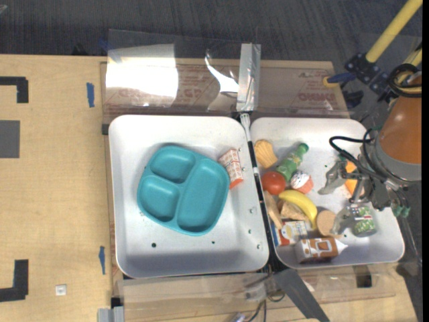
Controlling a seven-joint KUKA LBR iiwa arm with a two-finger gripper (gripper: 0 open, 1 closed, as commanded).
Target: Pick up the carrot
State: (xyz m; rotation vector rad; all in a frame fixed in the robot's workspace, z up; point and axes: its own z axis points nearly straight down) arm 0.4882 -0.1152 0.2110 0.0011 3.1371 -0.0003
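Two grey fingers of the gripper (pixel 340 198) stand spread over the right side of the right bin (pixel 392 250), with nothing pinched between them. The carrot (pixel 351 187) shows as a small orange patch beside them, near the bin's right edge and partly hidden by the wrist, so I cannot tell which way it lies.

To do the pick well, I judge the gripper should be centred over that orange patch, with the jaws turned across the carrot's narrow width, and lowered until the tips reach the bin floor before they close. A shallow close would likely slide off the smooth plastic. A green-labelled item (pixel 364 223) lies just toward the bin's front right corner, and a round biscuit (pixel 326 221) sits nearby toward the front. Either could be nudged or caught, so the descent should be straight. The black cable (pixel 342 141) looping off the wrist hangs over the bin and should be kept out of the grasp.

Farther left in this bin are a banana (pixel 299 204), a tomato (pixel 273 182), a green bottle (pixel 293 159) and, at the front edge, a brown carton (pixel 316 249).

The left bin (pixel 120 134) holds a teal plate (pixel 182 188) and a small can (pixel 232 166) at its right edge. Both bins are glossy white. The bench (pixel 47 146) is pale board with clear plastic sheet (pixel 141 79) behind the bins, and dark carpet (pixel 201 5) lies beyond.
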